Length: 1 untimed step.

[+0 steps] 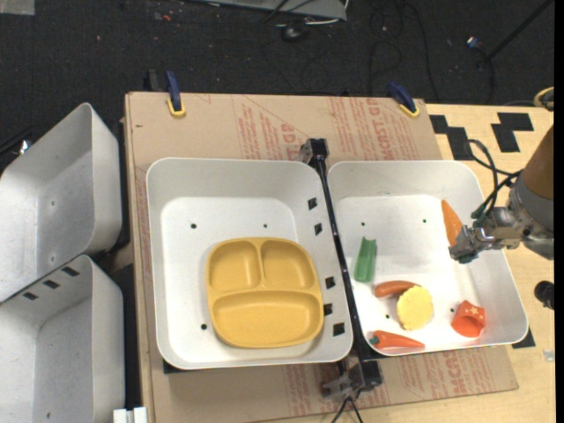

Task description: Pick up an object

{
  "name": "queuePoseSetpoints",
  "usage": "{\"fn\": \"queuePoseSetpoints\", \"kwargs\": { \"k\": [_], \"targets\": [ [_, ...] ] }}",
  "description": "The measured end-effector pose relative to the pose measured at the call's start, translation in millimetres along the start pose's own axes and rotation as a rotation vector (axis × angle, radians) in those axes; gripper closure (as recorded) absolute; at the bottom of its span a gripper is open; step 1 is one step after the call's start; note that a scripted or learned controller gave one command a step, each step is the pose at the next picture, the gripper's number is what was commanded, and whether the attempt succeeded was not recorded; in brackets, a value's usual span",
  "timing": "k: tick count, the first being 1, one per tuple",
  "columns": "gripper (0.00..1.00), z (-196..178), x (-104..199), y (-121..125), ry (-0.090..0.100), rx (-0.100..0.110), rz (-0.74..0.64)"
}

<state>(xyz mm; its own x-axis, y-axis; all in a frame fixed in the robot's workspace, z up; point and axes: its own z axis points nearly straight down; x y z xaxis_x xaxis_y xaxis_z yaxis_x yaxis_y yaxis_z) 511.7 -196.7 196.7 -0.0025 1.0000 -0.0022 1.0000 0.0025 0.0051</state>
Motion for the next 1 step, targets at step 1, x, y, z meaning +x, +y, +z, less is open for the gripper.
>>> {"fn": "queuePoseSetpoints", "kwargs": {
  "k": [1],
  "targets": [
    [1.0,-44.4,-0.3,1.4,0.0,0.001,0.0]
  ]
}}
